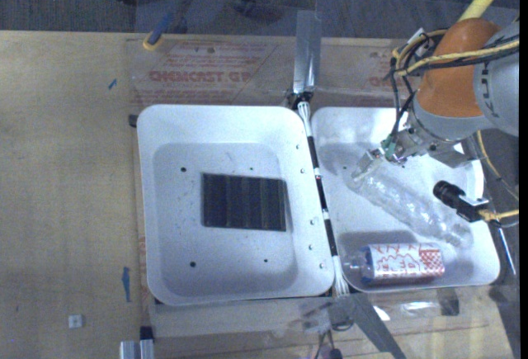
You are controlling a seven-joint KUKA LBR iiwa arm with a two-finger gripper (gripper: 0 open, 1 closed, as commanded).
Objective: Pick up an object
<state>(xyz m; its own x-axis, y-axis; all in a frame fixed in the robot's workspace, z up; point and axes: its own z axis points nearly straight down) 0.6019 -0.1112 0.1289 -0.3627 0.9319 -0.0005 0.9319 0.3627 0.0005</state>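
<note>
A dark ridged panel (244,201) lies flat in the left bin (157,184) (near its middle), on a wooden bench (58,184).

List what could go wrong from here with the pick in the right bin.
1. The clear plastic bottle lies slanted and looks smooth and round; it may roll or slip away from the hand poised at its upper end.
2. The bottle's lower end lies close to the red-and-white can, so a push might knock the can.
3. The hand sits near the divider between bins; a shoved bottle might jam there.

Left bin (157,184) open; bottles (408,205) crowding right.
</note>
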